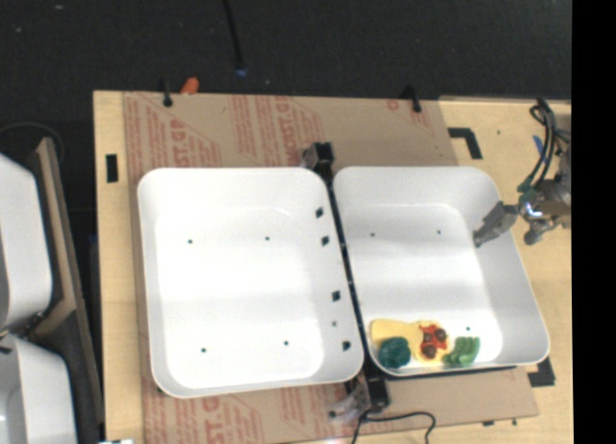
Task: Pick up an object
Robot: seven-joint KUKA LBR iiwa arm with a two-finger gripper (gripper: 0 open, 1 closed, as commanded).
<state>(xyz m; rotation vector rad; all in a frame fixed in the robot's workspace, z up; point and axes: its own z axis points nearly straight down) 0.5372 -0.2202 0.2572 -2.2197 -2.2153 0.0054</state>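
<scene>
Two shallow white plastic bins are seen side by side on a bench covered with a brown cardboard sheet (241, 134) printed in red. The left white bin (154, 240) lies towards the left edge of the sheet. The right white bin (404, 182) lies against it, and the two are joined by a row of black clips (319, 155) along their shared rim.

The task's things are gathered in the right bin, along its near edge, from near the corner by the left bin to about the middle of that edge. A flat pale yellow piece (390, 328) is seen there. A rounded dark teal object (393, 352) rests at its near left end, and a small red object with dark spots (432, 338) lies on or just beside its right part. A small bright green object (464, 351) lies just to the right of these, close to the near wall.

The two-finger gripper (513, 228) is found over the right rim of the right bin, about halfway along that edge and well apart from the cluster of things. Its fingers (491, 223) are spread apart, and nothing is held between them. Cables are seen above the wrist at the right.
</scene>
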